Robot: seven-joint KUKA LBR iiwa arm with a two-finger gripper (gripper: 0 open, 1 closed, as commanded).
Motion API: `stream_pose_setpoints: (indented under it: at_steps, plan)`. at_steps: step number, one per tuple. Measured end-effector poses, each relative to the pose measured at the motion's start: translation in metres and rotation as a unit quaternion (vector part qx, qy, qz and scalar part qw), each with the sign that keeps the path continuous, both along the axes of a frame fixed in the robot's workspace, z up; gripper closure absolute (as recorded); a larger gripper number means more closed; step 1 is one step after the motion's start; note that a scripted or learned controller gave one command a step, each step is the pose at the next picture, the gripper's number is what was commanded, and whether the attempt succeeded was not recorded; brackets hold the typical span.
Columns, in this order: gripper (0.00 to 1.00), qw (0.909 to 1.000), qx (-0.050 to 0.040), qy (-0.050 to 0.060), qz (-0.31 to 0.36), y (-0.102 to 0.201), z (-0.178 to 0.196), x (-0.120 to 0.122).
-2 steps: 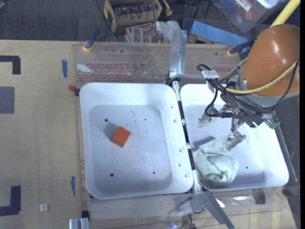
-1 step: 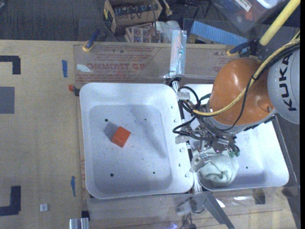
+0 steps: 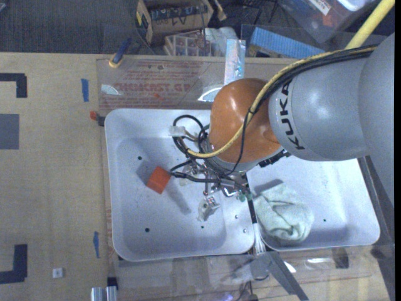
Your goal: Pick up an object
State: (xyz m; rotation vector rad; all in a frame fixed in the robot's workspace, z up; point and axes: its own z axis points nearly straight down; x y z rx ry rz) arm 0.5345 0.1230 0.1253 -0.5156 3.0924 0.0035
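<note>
The grey arm with the orange band (image 3: 241, 121) reached over the left shallow white plastic bin (image 3: 125, 231), its jaws (image 3: 208, 207) low above the bin floor, their state unclear. A small orange block (image 3: 158, 179) lay left of the jaws, apart from them. A crumpled pale green cloth (image 3: 285, 214) lay right of the jaws in the right white bin (image 3: 351, 221).

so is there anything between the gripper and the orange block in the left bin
No. In the camera view, bare white bin floor lies between the gripper and the orange block.
</note>
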Motion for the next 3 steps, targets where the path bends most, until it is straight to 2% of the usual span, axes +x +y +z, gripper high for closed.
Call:
stream_pose_setpoints:
  at_steps: [1,2,3]
  plan:
    - [0.00,0.9913,-0.0096,0.006,-0.131,0.038,-0.034,0.000]
    - [1.00,0.9913,-0.0020,-0.005,-0.131,0.043,-0.022,0.005]
    - [1.00,0.9743,0.0006,0.000,-0.225,0.062,0.076,0.063]
